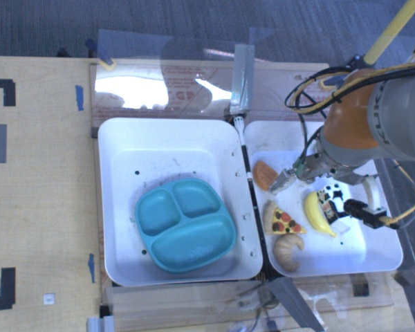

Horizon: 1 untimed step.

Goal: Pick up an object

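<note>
A divided tray (185,225) lies in the left bin (117,185); pizza slice (285,222), banana (319,214) and croissant (288,250) lie in the right bin (380,254).

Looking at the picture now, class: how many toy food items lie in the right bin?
4 in the right bin: an orange piece by the divider, a pizza slice below it, a croissant near the front edge, and a banana at centre. The arm may hide others.
</note>
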{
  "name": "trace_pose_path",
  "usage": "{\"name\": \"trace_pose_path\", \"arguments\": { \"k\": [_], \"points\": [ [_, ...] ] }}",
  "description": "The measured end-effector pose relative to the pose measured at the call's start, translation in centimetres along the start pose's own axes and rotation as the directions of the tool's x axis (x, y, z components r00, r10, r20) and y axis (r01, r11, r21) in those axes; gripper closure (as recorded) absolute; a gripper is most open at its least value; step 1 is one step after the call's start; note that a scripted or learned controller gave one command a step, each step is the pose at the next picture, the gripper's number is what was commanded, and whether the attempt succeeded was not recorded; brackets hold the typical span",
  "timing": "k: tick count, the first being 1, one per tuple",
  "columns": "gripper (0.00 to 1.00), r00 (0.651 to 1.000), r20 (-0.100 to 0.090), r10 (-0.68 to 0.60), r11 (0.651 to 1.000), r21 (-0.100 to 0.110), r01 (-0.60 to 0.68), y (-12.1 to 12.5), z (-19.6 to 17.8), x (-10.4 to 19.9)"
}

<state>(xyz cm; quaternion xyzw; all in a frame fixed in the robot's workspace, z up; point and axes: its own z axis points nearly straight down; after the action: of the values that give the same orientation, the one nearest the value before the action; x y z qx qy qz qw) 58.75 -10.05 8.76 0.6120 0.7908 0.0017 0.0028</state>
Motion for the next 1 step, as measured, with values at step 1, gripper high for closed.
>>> {"name": "trace_pose_path", "arguments": {
  "k": [1],
  "points": [
    [0.0,0.985,0.001,-0.171,0.985,0.0,0.171,-7.02,-0.07,-0.94]
  ]
}}
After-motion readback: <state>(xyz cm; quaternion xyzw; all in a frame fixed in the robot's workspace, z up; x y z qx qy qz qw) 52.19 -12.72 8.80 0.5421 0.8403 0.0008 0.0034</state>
